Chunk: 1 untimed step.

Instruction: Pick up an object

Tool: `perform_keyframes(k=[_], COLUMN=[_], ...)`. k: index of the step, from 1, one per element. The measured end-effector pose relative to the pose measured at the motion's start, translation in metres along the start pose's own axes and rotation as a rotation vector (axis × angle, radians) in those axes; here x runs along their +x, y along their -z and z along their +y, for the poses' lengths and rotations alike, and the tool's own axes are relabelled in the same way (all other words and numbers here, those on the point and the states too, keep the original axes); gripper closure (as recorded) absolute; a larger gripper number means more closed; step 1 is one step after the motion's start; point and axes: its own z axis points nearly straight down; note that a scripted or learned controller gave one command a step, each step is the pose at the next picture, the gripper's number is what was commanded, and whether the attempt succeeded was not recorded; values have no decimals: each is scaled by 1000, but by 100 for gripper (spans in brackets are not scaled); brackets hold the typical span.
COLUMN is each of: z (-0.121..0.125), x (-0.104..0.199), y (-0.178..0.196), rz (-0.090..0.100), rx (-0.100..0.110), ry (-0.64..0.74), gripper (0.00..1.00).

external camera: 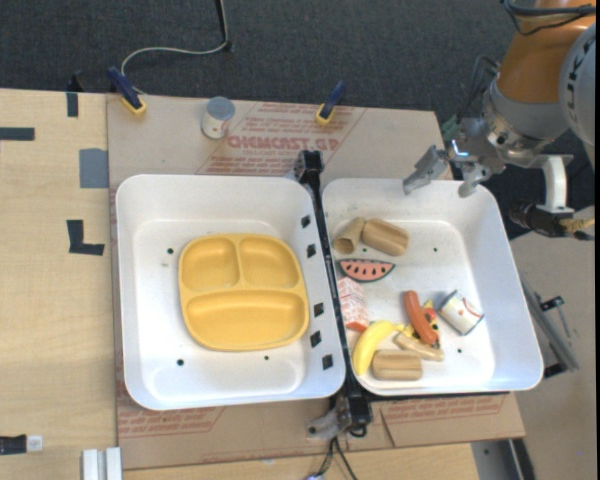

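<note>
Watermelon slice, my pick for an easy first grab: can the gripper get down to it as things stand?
Probably yes. The watermelon slice lies flat with nothing on top; the gripper, open, hangs above the right bin's back rim.

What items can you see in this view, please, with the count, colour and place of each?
white bins: 2, white, side by side on the bench
divided plate: 1, yellow, middle of the left bin
watermelon slice: 1, red with green rind, right bin, upper left part
tan rolls: 2, tan, right bin, above the watermelon slice
banana: 1, yellow, right bin, near the front wall
hot dog: 1, orange-red, right bin, right of the banana
cup: 1, white, on its side, right bin, right of the hot dog
clamps: 2, blue and yellow, at the board's far edge
small can: 1, grey, behind the left bin
arm: 1, grey with orange band, upper right
pincer: 1, grey, open, above the right bin's far right corner
</note>
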Motion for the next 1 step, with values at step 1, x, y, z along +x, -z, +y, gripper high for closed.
perform_keyframes(k=[1], z=[12], x=[1], y=[-157], rz=[0], rx=[0], ry=[0], gripper=[0])
